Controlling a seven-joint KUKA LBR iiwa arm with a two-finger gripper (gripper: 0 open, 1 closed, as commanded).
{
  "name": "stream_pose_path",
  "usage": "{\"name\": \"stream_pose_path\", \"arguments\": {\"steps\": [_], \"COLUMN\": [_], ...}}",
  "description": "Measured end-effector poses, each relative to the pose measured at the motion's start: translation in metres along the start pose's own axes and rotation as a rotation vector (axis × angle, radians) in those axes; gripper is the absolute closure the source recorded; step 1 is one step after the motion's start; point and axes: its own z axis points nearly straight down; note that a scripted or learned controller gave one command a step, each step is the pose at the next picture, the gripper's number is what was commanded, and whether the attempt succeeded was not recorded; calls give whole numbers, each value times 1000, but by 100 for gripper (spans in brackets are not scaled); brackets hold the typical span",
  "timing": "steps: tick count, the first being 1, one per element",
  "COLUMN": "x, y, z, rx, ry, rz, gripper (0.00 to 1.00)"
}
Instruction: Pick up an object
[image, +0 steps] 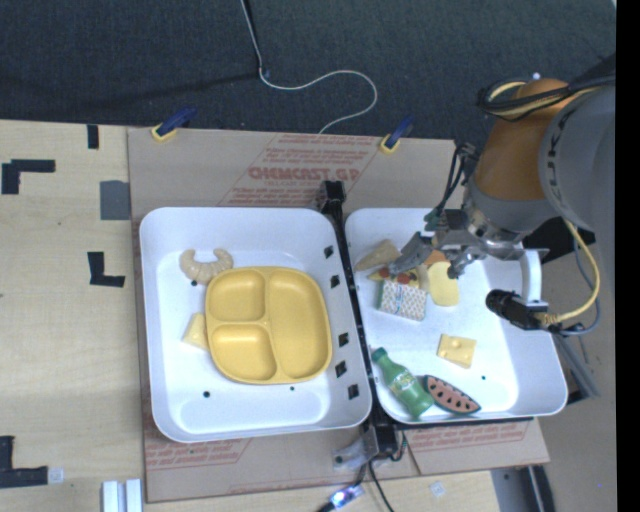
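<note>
Fingers (412, 252) of the gripper (436, 256) stand spread wide apart over the upper part of the right bin (520, 370), one dark tip at each side of a small yellow-and-orange block (441, 280). The block lies between and just below the tips; whether they touch it cannot be told, and nothing is lifted. Just left of the block sits a small patterned box (402, 298), and up-left of that a tan wedge (377, 255) near the bin's wall. Lower in the same bin lie a yellow cheese piece (457, 349), a green bottle (402, 382) and a watermelon slice (452, 394), all well apart from the gripper. The left bin (165, 300) holds a yellow divided plate (268, 324), a croissant (203, 264) and a pale yellow wedge (195, 330).
</note>
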Motion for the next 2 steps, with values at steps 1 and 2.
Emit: {"name": "stream_pose_path", "arguments": {"steps": [1,2], "x": [0,-3], "y": [3,12], "z": [-8,42], "rx": [-14,-11], "ry": [-1,-3], "rz": [-3,-3], "gripper": [0,0]}}
